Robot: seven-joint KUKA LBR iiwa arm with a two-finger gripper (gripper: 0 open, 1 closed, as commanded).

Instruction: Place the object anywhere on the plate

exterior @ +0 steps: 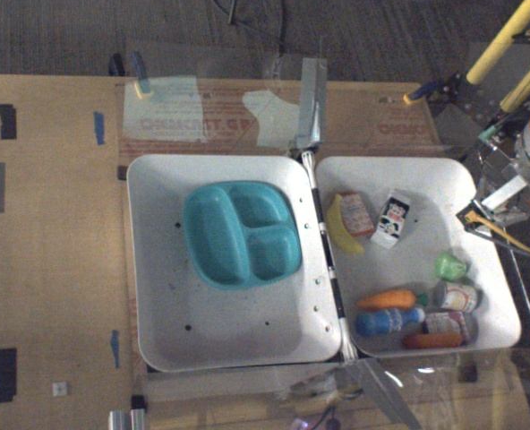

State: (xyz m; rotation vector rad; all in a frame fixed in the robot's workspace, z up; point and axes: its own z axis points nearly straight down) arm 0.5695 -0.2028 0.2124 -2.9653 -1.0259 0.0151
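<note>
A teal divided plate (pixel 243 233) lies in the left bin (pixel 158 312), toward its upper middle. The right bin (pixel 493 325) holds the loose objects: a yellow banana (pixel 339 230) with a small snack packet (pixel 357 214) against it, a little white milk carton (pixel 392 219), a green item (pixel 450 266), an orange carrot (pixel 387 300), a blue bottle (pixel 388 321), a small can (pixel 458 296) and a red item (pixel 433 339). My gripper (pixel 491 213) hangs over the right bin's right rim, apart from all the objects, with nothing seen in it.
A metal divider (pixel 323 267) separates the two bins. A clear plastic sheet (pixel 211 110) lies on the cardboard behind the left bin. Yellow-handled clamps (pixel 502 34) and cables stand at the upper right, near the arm.
</note>
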